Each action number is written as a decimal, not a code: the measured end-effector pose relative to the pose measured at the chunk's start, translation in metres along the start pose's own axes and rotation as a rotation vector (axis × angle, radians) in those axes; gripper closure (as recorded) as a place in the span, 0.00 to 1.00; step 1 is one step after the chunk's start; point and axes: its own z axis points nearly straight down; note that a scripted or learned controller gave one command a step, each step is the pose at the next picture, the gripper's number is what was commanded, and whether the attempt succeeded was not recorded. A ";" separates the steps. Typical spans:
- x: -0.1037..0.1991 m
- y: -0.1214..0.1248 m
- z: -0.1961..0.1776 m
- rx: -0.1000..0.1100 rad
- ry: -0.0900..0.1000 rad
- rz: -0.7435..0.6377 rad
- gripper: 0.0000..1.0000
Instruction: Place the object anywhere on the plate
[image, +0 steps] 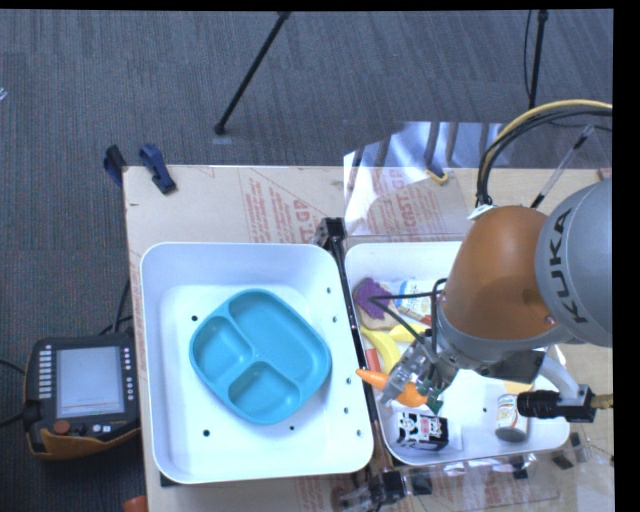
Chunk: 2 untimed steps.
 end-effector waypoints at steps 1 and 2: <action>0.034 0.038 -0.029 -0.003 -0.003 0.055 1.00; 0.070 0.077 -0.079 -0.001 -0.004 0.447 1.00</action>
